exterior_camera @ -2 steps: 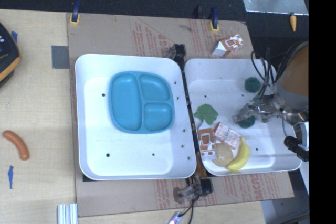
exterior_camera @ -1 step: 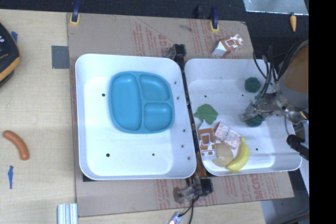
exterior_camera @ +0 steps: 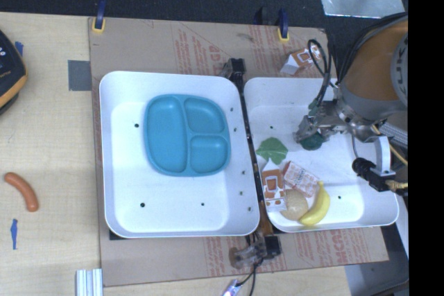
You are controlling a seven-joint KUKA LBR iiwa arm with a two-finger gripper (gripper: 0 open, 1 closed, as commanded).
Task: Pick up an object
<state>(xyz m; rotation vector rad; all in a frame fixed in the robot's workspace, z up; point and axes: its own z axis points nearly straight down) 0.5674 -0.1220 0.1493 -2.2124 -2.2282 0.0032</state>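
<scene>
A small dark teal object [exterior_camera: 313, 141] lies in the right bin [exterior_camera: 277, 95], near its middle, and the end effector [exterior_camera: 310, 132] is down right over it, touching or nearly so; whether it is grasping or released I cannot tell. Toward the bin's near side lie a green leaf [exterior_camera: 271, 149], a clear packet [exterior_camera: 300, 177], a beige round piece [exterior_camera: 294, 204] and a banana [exterior_camera: 317, 205]. The left bin [exterior_camera: 118, 149] holds a blue divided plate [exterior_camera: 186, 134], and a sausage [exterior_camera: 22, 190] lies on the counter [exterior_camera: 41, 135] at far left.

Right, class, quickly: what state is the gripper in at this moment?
Gripper: low in the right bin, over a dark green object; whether it is gripping it cannot be told.
</scene>
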